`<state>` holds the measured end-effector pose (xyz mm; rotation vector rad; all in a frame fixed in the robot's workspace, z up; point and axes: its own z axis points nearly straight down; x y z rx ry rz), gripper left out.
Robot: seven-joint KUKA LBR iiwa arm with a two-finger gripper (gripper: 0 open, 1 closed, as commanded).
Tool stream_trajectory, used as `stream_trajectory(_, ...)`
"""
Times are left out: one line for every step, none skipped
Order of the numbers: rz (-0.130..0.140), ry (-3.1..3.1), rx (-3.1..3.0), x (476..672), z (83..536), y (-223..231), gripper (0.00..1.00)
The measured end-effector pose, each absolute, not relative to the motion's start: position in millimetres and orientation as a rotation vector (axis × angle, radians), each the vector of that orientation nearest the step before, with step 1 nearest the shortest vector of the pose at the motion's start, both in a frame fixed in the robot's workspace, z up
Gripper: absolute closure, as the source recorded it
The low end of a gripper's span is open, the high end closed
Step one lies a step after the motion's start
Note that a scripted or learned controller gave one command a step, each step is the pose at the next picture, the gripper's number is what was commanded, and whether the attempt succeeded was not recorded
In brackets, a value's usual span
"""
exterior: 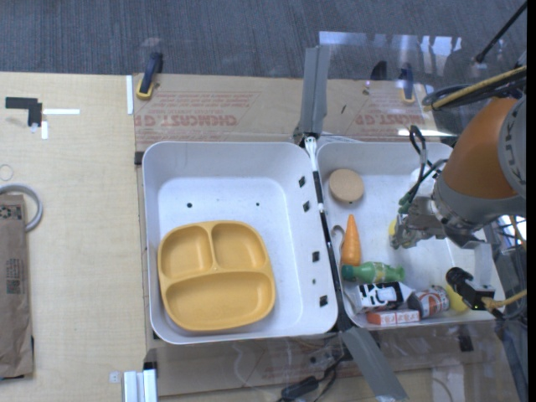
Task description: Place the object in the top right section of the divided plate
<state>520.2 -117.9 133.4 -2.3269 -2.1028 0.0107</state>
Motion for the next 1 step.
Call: stream_trajectory(0.011,-2.244,-2.193,504.1,187.4,-24.0,1.0)
